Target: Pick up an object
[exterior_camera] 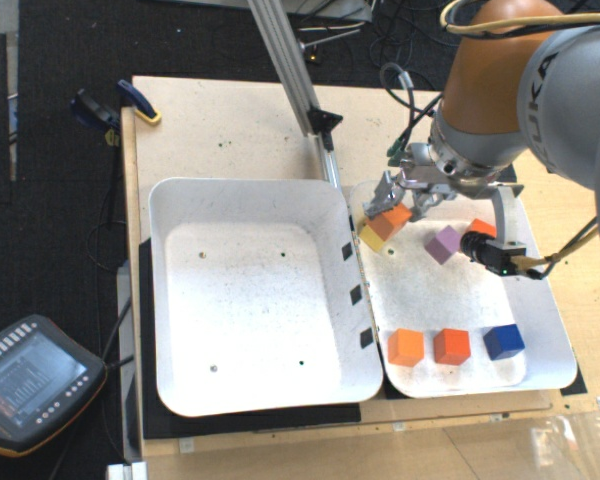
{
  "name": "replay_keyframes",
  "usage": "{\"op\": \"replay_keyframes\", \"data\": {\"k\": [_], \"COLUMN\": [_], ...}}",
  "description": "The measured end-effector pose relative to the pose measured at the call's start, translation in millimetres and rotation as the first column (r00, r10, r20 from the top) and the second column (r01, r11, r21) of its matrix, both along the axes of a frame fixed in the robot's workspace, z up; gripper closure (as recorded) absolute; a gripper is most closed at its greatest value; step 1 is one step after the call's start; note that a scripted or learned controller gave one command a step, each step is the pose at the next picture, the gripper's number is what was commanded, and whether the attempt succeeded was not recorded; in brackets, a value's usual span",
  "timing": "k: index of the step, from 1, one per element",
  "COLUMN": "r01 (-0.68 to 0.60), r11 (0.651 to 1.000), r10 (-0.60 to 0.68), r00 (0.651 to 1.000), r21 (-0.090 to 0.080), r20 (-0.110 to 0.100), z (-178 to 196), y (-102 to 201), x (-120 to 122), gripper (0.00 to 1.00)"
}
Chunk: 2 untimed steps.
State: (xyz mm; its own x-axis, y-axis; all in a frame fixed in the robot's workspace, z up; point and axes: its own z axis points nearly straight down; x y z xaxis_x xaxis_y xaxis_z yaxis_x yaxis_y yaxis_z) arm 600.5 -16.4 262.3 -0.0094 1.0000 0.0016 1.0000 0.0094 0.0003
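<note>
1. The arm's metal two-finger gripper is clenched on a small orange-and-tan block, over the right white bin near its left wall.
2. A purple cube lies just beside.
3. Two orange cubes and a blue cube line the front edge.

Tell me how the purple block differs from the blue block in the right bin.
The purple block lies in the bin's upper part, near the gripper; the blue block sits near the bin's front edge, in a row with two orange blocks. The purple block is pale and stands apart from other blocks; the blue block is dark and has close neighbours. Both are small cubes resting in the right bin.
</note>
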Motion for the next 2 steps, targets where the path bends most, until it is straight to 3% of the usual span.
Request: {"op": "replay_keyframes", "data": {"k": [1, 2], "r01": [0.001, 0.002], "r11": [1.0, 1.0], "r10": [-0.001, -0.002], "r00": [1.0, 1.0], "r21": [-0.001, -0.001], "r20": [0.001, 0.001], "z": [-9, -8], "y": [49, 95], "x": [22, 28], "gripper": [1.0, 1.0]}}
